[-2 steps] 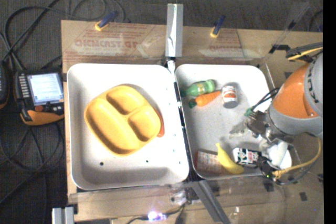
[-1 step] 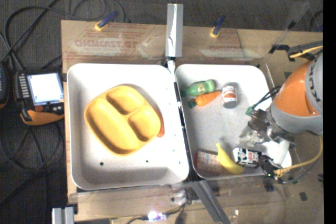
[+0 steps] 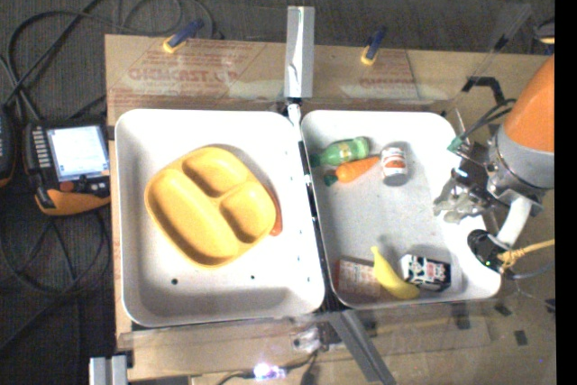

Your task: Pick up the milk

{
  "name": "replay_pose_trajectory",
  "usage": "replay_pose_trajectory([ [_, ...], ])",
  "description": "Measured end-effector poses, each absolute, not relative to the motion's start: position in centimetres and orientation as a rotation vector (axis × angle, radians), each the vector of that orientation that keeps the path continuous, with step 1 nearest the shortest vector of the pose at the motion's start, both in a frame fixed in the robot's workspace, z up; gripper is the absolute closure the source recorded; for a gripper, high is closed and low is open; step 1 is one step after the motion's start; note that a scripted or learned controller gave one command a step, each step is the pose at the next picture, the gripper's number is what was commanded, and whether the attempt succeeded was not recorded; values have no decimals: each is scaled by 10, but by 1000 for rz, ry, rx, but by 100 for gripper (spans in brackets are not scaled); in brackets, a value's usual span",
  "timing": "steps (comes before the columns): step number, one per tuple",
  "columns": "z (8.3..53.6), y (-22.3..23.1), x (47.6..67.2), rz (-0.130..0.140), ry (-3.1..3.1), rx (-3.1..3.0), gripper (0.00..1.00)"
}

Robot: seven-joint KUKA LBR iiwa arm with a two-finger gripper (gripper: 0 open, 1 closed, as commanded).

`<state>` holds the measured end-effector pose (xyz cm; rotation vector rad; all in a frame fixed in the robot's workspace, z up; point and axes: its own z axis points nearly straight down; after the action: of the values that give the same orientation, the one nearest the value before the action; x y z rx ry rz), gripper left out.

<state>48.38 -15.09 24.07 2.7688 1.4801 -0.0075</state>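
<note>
A: What can't you make out?

B: The grey arm with the orange band (image 3: pixel 530 126) is cut off at the right edge. Its pincer (image 3: pixel 460 198) is a blurred, pale shape over the right white bin's (image 3: pixel 397 234) rim; how its tips stand, I cannot tell.

A: Anything covered?

B: The yellow banana (image 3: pixel 391 276) overlaps a flat brown packet (image 3: pixel 356 278) and the small black-and-white milk carton (image 3: pixel 425 271), whose print is too small to read. An orange-red object (image 3: pixel 276 222) is mostly hidden behind the yellow divided plastic plate (image 3: pixel 211 205).

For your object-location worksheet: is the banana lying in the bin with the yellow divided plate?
No. The banana lies in the right bin, while the yellow divided plate sits in the left bin.
</note>
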Motion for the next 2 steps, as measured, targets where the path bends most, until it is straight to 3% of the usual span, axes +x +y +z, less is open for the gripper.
replay_pose_trajectory([
  [1,241,-151,484,-8,1480,2769,0],
  [2,90,-156,487,12,1755,2598,0],
])
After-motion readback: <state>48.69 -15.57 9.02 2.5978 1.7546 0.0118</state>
